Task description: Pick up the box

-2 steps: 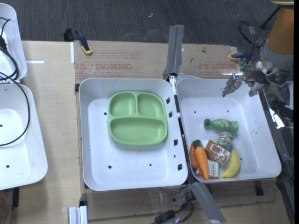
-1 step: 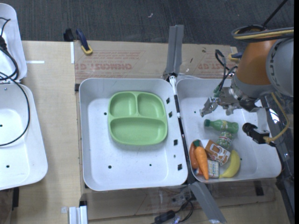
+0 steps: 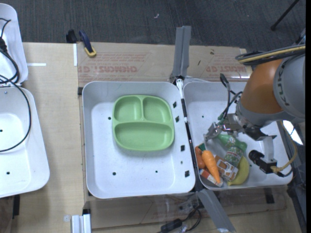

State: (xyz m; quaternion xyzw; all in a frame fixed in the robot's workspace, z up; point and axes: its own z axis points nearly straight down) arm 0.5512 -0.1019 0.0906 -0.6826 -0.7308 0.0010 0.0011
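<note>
The box (image 3: 225, 169) is a small carton with orange and white print. It lies flat near the front of the right bin (image 3: 204, 98), partly under a carrot (image 3: 210, 163). My gripper (image 3: 215, 130) hangs low over the right bin, just behind and above the pile of items. It sits a little up and left of the box, close to a clear green bottle (image 3: 232, 146). I see nothing held in it.
A yellow banana (image 3: 242, 173) curves along the box's right side. A black part of the arm (image 3: 260, 160) hangs over the bin's right edge. The left bin (image 3: 97, 144) holds a green divided plate (image 3: 143, 122). A grey post (image 3: 182, 52) rises behind the bins.
</note>
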